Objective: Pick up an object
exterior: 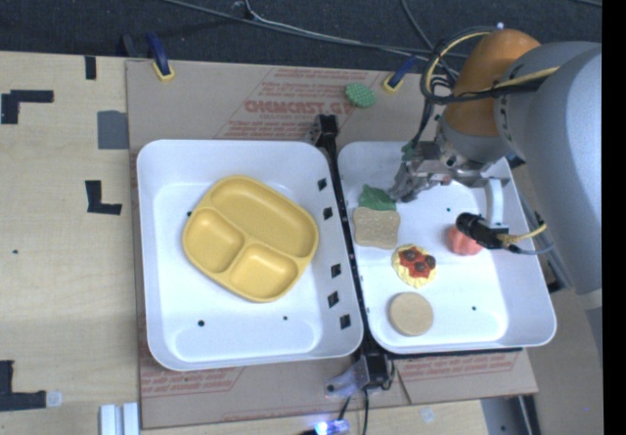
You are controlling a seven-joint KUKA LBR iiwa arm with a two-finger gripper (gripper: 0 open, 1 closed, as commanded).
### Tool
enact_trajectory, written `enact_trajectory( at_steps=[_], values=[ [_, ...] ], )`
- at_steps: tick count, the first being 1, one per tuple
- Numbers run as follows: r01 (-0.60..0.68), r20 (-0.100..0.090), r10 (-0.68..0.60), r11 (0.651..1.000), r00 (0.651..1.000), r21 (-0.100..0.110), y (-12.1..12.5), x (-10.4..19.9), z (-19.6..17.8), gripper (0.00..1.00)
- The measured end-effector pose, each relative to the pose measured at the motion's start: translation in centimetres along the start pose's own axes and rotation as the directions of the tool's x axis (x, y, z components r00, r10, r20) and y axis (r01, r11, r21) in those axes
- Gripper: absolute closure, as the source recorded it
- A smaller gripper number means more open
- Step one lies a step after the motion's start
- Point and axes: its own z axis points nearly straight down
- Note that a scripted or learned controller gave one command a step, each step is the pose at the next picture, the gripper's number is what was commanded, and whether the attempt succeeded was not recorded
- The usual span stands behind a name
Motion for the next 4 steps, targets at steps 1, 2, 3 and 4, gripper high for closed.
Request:
enact_trajectory(
  at_steps=[1, 2, 3, 4],
  values=[
    [-0.002, -0.002, 0.002, 1.000, 1.000, 0.000, 0.5, -0.2, -6.3, 1.00],
    [-0.001, -0.002, 0.001, 1.000, 1.000, -0.001, 1.6, -0.2, -11.4, 1.00],
    [-0.002, -0.003, 0.002, 1.000, 1.000, 0.002, 1.7, -0.2, -14.4, 1.00],
    [0.001, -0.003, -0.001, 1.000, 1.000, 0.005, 0.0, 4.7, -15.1, 1.00]
  ],
)
